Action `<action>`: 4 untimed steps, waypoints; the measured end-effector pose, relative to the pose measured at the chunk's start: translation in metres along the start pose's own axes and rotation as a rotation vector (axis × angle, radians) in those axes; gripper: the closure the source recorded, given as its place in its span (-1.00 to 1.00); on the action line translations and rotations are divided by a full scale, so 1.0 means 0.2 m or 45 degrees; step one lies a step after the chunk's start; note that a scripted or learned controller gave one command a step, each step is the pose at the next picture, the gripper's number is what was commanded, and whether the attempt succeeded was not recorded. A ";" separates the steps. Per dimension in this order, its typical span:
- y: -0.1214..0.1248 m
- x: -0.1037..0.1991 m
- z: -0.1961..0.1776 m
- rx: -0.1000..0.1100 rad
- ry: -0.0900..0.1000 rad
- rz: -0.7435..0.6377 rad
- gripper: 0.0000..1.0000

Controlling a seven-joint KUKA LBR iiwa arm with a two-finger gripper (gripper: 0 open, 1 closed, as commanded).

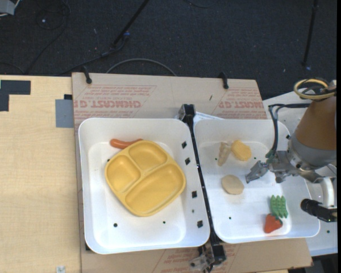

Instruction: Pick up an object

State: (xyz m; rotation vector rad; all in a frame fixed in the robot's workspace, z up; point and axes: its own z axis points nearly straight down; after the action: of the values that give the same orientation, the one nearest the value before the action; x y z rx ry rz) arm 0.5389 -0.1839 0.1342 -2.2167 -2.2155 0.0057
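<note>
The right bin (238,229) holds a yellow chunk (241,150), a pale beige piece (223,153) beside it, a round tan disc (232,185), and a red toy with a green leafy top (275,214). My gripper (268,174) hangs over the right bin's middle right, just right of the disc and below the yellow chunk. Its dark fingers (254,174) are spread open and hold nothing. The orange-banded wrist (318,127) rises behind it.
The left bin (96,220) holds a yellow divided plate (145,177), with an orange sausage-shaped toy (124,143) tucked behind its top left. A black divider (194,169) runs between the bins. Cardboard lies under both bins.
</note>
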 end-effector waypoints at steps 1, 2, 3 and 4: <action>0.00 0.00 -0.06 -0.004 -0.002 0.002 1.00; 0.01 -0.06 -0.35 -0.014 -0.005 0.005 1.00; 0.01 -0.06 -0.49 -0.012 -0.004 -0.002 1.00; 0.04 0.20 -0.43 -0.006 -0.001 -0.006 1.00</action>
State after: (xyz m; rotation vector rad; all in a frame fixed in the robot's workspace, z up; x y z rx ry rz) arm 0.5478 -0.1447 0.2211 -2.2143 -2.2235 0.0010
